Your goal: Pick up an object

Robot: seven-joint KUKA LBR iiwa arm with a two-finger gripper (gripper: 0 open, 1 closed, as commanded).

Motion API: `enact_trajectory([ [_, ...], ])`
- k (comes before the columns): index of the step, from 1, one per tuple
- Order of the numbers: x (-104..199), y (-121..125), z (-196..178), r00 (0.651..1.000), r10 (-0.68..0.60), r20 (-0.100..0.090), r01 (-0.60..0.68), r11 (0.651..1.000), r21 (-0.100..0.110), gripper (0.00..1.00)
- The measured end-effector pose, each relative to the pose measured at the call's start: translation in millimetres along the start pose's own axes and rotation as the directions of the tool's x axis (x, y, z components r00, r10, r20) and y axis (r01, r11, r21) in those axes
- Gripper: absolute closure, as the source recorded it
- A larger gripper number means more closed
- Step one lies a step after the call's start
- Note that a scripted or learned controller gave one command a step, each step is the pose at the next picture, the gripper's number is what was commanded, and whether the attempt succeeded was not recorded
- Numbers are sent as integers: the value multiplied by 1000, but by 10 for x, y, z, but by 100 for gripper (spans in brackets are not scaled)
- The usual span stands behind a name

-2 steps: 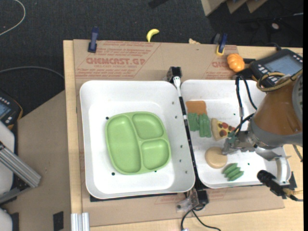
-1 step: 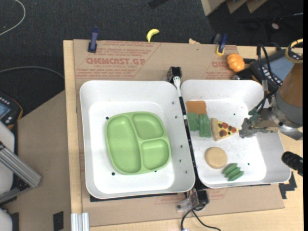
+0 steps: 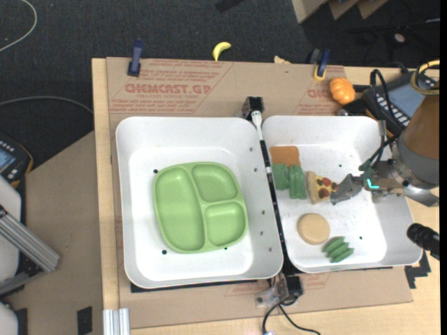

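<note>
The dark claw [image 3: 347, 187] hangs low over the right bin [image 3: 363, 128]; whether its fingers are parted cannot be told. Touching its tip, left, lies a pizza slice [image 3: 323, 186]. Farther left sit ridged green blocks [image 3: 290, 179] and an orange slab [image 3: 284, 155]; below-left, a tan disc [image 3: 313, 228] and green pods [image 3: 339, 249]. Well left, a glossy green divided plate [image 3: 200, 205].

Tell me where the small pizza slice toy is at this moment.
The pizza slice lies in the right bin, just right of the green ridged pieces and above the round tan cookie, with the claw beside it.
</note>
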State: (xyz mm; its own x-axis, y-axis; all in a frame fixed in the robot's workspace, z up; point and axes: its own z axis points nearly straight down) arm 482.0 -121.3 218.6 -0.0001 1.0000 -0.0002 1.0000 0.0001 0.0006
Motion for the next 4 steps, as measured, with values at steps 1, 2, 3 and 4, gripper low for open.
enact_trajectory([
  [1,38,26,1383,1000,2,-4,-2,1000,1,0],
  [2,23,50,1200,1000,2,2,-2,1000,-11,100],
  [3,-30,822,878,1000,-4,3,4,1000,-9,100],
  [4,-30,784,797,1000,-2,2,2,1000,-3,100],
])
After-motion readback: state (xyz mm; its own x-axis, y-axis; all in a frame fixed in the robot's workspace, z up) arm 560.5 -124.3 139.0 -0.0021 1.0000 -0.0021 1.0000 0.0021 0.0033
